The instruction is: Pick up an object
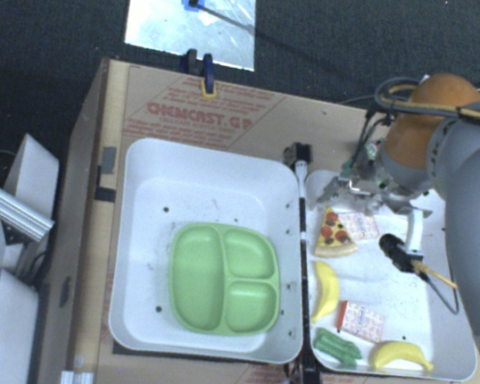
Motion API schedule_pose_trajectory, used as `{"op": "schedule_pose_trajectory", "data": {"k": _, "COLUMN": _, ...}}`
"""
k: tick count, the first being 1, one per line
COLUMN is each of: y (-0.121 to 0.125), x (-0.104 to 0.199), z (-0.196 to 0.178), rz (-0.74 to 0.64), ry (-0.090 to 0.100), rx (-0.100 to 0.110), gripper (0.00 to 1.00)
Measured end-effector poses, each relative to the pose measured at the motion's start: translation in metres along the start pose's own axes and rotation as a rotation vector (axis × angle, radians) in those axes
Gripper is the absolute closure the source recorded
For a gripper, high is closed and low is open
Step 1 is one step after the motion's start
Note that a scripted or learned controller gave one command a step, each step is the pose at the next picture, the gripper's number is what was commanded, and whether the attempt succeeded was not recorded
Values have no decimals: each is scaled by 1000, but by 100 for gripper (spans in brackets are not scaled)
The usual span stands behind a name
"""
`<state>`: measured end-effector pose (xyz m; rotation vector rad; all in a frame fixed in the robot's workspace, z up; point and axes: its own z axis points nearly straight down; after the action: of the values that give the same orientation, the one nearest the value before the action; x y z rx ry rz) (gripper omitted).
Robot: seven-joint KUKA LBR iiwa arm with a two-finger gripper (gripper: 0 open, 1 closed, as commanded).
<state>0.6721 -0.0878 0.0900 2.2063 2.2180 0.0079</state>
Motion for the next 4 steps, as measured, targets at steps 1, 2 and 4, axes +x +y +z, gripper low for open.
{"op": "schedule_pose_trajectory", "data": {"k": 1, "y": -1, "x": 0, "z": 0, "rz": 1, "ry": 0, "rx": -2, "gripper": 0}}
{"op": "schedule_pose_trajectory", "data": {"k": 2, "y": 0, "x": 1, "z": 0, "rz": 1, "ry": 0, "rx": -1, "gripper": 0}}
{"op": "schedule_pose_trajectory", "data": {"k": 4, "y": -21, "x": 2, "z": -1, "rz": 2, "ry": 0, "rx": -5, "gripper": 0}}
